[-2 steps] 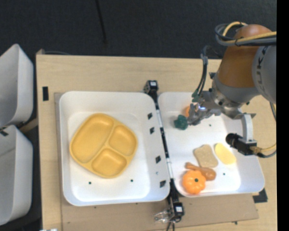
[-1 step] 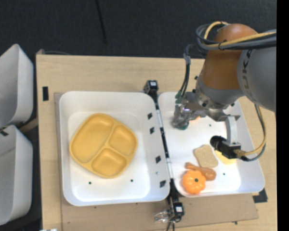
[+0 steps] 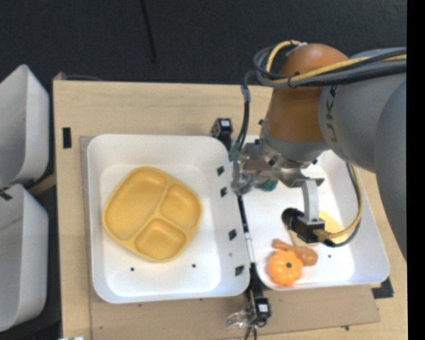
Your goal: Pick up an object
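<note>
Two shallow white bins sit side by side. The left bin (image 3: 99, 275) holds one yellow plastic divided plate (image 3: 151, 212). In the right bin (image 3: 365, 261), one small orange pumpkin toy (image 3: 285, 268) lies near the front edge, touching one tan sausage-shaped piece (image 3: 297, 250). The gripper (image 3: 251, 179) hangs above that bin's left wall; I cannot tell how its fingers stand.

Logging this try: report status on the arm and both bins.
Gripper low over right bin, fingers unreadable. Orange pumpkin toy and small items loose at near edge. Yellow divided plate in left bin.
</note>
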Available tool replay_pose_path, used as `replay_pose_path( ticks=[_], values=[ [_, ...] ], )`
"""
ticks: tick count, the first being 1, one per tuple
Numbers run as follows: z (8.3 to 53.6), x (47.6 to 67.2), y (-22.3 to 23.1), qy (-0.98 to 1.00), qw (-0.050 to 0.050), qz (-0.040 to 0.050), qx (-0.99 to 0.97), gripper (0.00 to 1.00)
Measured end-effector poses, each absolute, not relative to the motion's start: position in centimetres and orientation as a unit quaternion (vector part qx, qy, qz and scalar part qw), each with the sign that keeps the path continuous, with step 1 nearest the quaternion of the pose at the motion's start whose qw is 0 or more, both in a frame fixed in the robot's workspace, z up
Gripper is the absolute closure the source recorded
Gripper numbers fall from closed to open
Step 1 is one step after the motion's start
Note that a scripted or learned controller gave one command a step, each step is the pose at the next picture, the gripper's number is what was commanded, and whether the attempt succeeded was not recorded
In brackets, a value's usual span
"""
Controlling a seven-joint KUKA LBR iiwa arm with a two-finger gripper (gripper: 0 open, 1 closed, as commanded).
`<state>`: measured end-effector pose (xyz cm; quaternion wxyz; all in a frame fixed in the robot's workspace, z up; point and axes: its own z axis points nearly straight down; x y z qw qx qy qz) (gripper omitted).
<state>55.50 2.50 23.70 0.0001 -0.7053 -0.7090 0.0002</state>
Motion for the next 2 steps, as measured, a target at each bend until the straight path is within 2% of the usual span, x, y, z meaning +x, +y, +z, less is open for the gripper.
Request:
replay_pose_path(
  ticks=[1, 2],
  values=[
    [22.9, 54.2, 7.59, -0.709, 0.001, -0.0001, -0.705, 1.0],
    [22.91, 54.24, 7.38, -0.708, 0.0, -0.0005, -0.706, 0.0]
  ],
)
